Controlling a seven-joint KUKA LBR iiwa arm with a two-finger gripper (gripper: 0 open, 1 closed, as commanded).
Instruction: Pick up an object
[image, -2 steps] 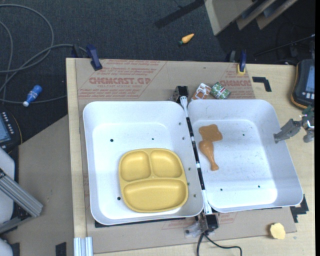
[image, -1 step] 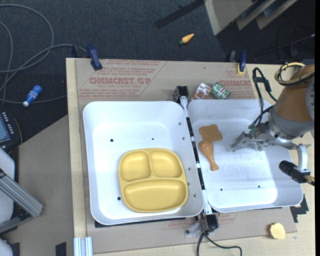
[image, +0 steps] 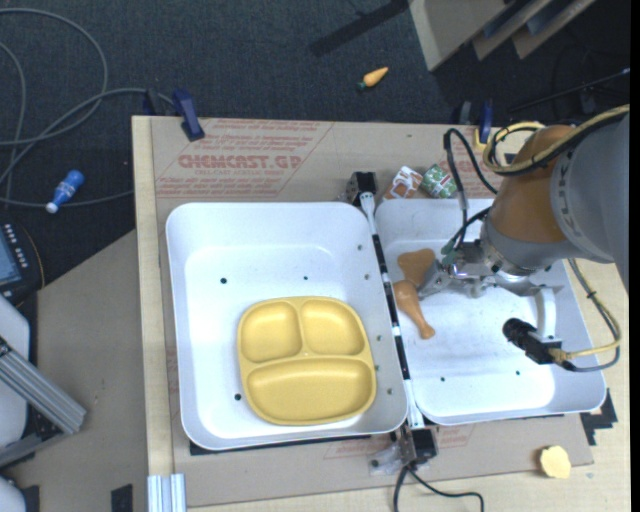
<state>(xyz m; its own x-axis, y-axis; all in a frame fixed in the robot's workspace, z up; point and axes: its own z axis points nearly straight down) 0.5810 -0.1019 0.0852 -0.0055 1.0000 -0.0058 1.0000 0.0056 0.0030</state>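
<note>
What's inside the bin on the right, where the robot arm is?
A pale tan piece and an orange-tan drumstick-like toy lie near the right bin's left wall, beside the gripper. The arm covers the bin's far right part, so anything under it is hidden.

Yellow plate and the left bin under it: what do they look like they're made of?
Yellow plate: probably moulded plastic, going by the one even colour, rounded dividers and soft satin sheen. Left bin: likely thin formed plastic, smooth white with rounded corners and a raised rim; painted metal can't be ruled out from this view.
</note>
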